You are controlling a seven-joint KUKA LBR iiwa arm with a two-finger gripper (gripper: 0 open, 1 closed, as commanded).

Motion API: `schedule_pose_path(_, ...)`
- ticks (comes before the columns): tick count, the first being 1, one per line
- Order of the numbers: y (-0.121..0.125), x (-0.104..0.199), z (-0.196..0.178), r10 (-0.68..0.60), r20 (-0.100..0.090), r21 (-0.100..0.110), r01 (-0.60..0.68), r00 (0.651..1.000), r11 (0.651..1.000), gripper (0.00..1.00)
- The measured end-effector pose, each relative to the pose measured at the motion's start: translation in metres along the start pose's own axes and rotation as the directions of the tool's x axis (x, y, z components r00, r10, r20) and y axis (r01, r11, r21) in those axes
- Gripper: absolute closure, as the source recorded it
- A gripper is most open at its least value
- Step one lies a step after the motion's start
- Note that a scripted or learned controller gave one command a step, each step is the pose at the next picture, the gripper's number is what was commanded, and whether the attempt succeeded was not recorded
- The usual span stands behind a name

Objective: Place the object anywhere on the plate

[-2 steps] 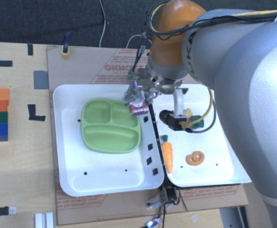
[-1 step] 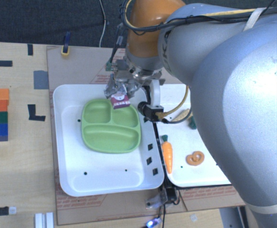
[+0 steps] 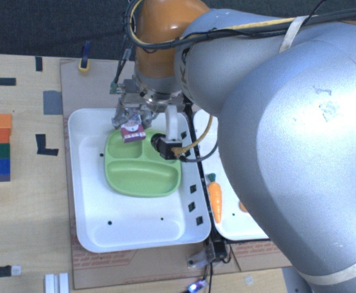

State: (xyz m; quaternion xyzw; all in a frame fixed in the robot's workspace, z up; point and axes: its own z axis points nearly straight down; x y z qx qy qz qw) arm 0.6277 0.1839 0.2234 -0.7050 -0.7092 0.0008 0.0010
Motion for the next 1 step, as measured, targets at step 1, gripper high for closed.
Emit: schedule_pose_path(1, 0.0004, -0.0028, -0.001, 0.003, 0.001, -0.001, -0.003, 1.0, 1.0, 0.0)
